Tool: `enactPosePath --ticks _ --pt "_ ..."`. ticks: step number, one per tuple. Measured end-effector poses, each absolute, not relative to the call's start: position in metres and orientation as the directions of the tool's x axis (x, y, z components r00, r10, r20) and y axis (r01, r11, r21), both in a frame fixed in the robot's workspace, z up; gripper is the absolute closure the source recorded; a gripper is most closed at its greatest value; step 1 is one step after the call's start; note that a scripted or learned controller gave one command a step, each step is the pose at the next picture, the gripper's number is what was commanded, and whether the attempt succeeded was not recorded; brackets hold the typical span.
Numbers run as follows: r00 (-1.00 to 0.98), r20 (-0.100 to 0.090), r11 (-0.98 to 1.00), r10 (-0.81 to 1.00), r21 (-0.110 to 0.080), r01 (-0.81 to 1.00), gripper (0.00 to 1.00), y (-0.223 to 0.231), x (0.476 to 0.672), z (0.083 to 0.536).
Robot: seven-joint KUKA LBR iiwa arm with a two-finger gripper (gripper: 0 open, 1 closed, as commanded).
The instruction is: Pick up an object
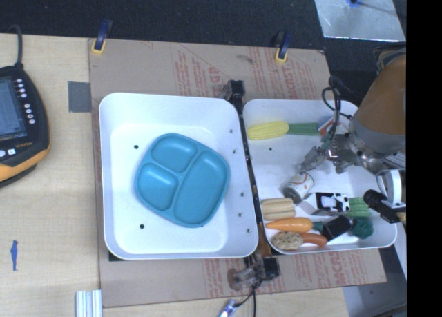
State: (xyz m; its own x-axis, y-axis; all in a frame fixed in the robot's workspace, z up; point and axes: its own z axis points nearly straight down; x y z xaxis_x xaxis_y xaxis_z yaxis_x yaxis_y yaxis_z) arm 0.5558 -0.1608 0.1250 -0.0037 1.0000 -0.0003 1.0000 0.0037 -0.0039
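Hovering low in the right bin (pixel 257 117), the gripper (pixel 319 159) stands with fingers spread, empty. Nearest candidate: small white can (pixel 298 187), lower centre-right. Advise centring over it before closing, avoiding the toy corn cob (pixel 268 130).

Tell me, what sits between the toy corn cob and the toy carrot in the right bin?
In the camera view, between the corn cob and the carrot lie bare white bin floor, then a small tipped-over can and a tan bread roll.
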Motion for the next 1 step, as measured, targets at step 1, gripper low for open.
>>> enactPosePath --ticks 1 --pt "-0.006 0.001 0.006 1.0 -0.012 1.0 0.0 -0.1489 0.6541 0.09"
